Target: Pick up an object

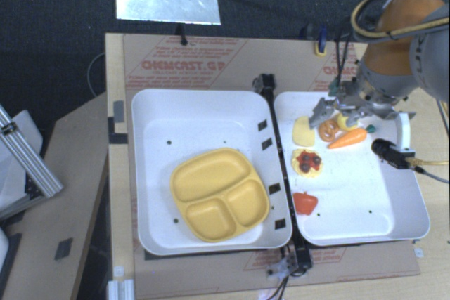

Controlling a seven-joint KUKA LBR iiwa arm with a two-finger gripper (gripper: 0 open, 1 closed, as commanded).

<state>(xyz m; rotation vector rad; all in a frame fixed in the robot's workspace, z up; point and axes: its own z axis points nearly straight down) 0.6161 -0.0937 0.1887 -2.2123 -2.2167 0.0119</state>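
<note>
The metal two-finger gripper hangs spread above the glossy orange pretzel-shaped toy in the right white plastic bin. Just beside the pretzel, a smooth tapered orange carrot points left-downward.

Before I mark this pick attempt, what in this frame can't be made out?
- Gripper in the camera view: too small and blurred against the food pile to judge any grasp.
- Pretzel-like piece: partly hidden by the gripper, so its identity is uncertain.
- Yellow item behind the carrot: mostly covered by gripper and carrot.
- Small round item with dark red topping: too small to identify.
- Arm: cut off by the right edge.
</note>
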